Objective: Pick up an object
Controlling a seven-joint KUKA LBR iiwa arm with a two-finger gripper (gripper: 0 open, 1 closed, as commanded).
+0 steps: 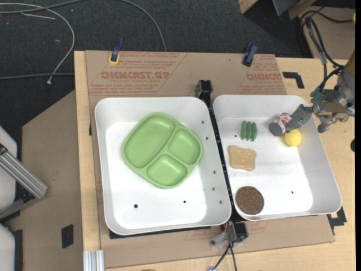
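While my pincer hangs with its fingers apart over the right bin, holding nothing, I judge the pick not yet made. A yellow ball and a small can lie just beside it; green beans, toast and a brown cookie lie farther off.

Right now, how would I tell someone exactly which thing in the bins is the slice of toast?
Look in the right bin, the one without the green plate. Near its left wall lies the toast, just below the green beans and above the round brown patty. It is the only flat, tan, squarish piece.
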